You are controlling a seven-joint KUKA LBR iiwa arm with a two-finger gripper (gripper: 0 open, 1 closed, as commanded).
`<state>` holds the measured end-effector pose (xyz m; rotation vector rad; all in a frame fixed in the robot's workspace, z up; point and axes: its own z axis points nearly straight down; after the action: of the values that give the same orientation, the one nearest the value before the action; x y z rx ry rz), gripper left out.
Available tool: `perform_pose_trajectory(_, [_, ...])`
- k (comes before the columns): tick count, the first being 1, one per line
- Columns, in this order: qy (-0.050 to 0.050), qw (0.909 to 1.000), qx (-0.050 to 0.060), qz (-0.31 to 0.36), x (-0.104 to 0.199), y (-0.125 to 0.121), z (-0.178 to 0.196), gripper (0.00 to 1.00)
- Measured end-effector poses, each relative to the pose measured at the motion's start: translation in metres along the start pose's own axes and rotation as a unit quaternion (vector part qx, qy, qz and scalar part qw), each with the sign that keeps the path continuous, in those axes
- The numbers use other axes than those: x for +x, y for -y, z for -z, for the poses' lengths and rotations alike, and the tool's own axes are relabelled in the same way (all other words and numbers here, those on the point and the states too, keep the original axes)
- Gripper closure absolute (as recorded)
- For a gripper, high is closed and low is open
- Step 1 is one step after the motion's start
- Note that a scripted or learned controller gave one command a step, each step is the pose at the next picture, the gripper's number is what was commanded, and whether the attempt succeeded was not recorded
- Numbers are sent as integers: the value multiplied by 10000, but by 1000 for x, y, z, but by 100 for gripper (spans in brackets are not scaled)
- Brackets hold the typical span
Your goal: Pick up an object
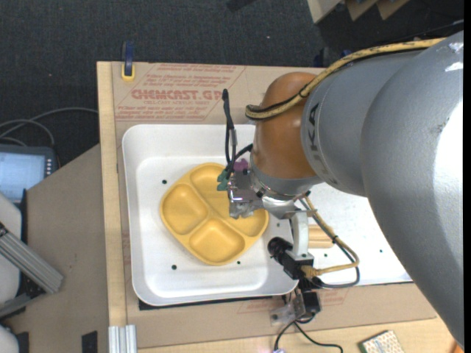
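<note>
Can't tell how the jaws stand, since the wrist bulk covers them; they sit low over the right edge of the yellow divided plate (202,219), probably because a raised rim is the easiest bit to pinch. The plate lies flat in the left bin (147,271), so it's reachable from above, and the grey arm (383,116) leans in over the right bin (360,219) on the desk (169,87).

Two shallow white bins sit side by side on the bench: the left bin (143,197) and the right bin (368,259), which the arm mostly covers. One yellow divided plate (199,219) lies inside the left bin, with three compartments visible. One blue clamp (129,61) sits beyond the left bin's far left corner.
</note>
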<state>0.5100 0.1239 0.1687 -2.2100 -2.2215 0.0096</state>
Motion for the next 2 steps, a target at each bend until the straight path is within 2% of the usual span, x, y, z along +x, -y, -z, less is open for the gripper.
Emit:
perform_pose_trajectory(1, [10,10000,-29,-70,-105,17,16,100])
perform_pose_trajectory(2, [30,9999,-141,-31,-152,-83,113,100])
